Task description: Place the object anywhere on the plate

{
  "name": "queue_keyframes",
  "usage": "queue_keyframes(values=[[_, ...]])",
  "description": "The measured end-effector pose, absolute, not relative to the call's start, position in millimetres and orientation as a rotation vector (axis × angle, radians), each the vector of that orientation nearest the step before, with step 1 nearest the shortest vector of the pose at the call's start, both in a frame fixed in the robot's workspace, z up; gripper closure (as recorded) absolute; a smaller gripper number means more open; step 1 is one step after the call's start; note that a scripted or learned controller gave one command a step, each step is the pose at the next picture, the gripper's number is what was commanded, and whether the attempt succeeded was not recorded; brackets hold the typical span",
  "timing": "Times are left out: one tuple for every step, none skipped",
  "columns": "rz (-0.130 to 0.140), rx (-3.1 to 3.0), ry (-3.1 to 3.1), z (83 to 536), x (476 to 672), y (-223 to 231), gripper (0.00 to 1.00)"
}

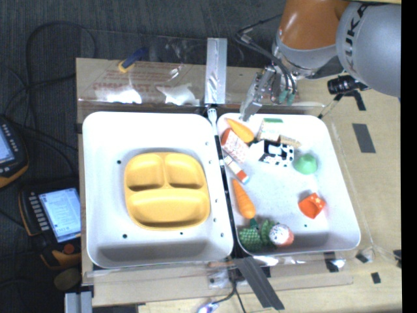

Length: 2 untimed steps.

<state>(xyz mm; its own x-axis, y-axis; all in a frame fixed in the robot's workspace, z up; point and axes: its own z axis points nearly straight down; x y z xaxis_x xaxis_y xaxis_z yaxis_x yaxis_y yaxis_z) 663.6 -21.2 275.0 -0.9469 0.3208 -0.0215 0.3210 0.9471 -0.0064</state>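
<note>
A yellow three-compartment plate (166, 189) lies in the middle of the left white bin (104, 135) with nothing on it. My gripper (264, 98) hangs over the back left corner of the right bin (335, 175), just above an orange rounded toy (241, 131). Its fingers stand open and hold nothing. Near it lie a red and white packet (235, 152), a black and white patterned item (277, 152) and a small pale box (281, 139).
The right bin also holds a carrot (244, 201), a green ball (305, 163), a red-orange block (311, 205), a green leafy toy (255, 233) and a white and red egg-shaped toy (281, 235). The two bins touch along a central ridge (221, 175).
</note>
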Motion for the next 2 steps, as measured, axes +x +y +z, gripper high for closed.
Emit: queue_keyframes(values=[[0.001, 0.385, 3.116, 266.8, 626.5, 59.3, 1.0], [0.002, 0.566, 3.089, 296.6, 570.9, 113.9, 1.0]])
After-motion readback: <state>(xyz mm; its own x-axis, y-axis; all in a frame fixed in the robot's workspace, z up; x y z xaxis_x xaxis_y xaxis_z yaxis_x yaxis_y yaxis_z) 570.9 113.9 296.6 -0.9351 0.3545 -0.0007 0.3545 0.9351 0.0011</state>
